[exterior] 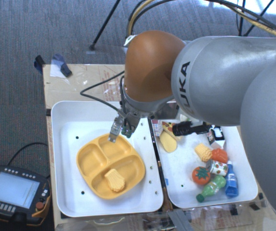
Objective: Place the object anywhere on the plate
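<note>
A yellow divided plate (pixel 95 163) lies in the left white bin (pixel 63 129). A pale yellow waffle-like toy (pixel 114 180) rests in the plate's near compartment. My gripper (pixel 120 129) hangs over the plate's far edge, well above and behind the toy. Its two fingers stand a little apart with nothing between them. The grey arm with its orange band reaches in from the right and covers the far part of both bins.
The right bin (pixel 183 196) holds several toys: a yellow wedge (pixel 168 141), a corn piece (pixel 203 152), a tomato (pixel 201 175), a green bottle (pixel 211 188), a blue bottle (pixel 231 183) and a small can (pixel 218 167). A teach pendant (pixel 15 190) lies on the floor at left.
</note>
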You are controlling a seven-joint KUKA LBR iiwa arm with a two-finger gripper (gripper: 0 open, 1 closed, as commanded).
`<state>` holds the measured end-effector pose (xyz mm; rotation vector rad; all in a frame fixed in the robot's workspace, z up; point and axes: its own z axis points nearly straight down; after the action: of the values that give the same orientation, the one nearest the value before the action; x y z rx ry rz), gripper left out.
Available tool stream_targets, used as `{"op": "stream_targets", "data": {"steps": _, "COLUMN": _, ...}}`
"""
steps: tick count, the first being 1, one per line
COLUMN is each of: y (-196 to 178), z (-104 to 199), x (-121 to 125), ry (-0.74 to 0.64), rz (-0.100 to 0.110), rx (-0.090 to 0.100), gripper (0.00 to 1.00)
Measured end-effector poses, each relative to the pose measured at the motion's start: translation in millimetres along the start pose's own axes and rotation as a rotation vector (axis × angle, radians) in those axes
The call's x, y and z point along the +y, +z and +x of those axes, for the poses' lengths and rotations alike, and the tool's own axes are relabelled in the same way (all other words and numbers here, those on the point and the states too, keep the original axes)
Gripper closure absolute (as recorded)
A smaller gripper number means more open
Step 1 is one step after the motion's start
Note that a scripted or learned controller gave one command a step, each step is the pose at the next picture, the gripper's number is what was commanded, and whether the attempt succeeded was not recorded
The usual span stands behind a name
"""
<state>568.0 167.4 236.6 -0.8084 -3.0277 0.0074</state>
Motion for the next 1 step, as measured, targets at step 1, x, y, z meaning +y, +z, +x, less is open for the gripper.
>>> {"op": "stream_targets", "data": {"steps": 1, "y": -58.8, "z": 54.1, "x": -35.2, "ry": -0.124, "rz": -0.004, "rx": -0.004, "gripper": 1.0}}
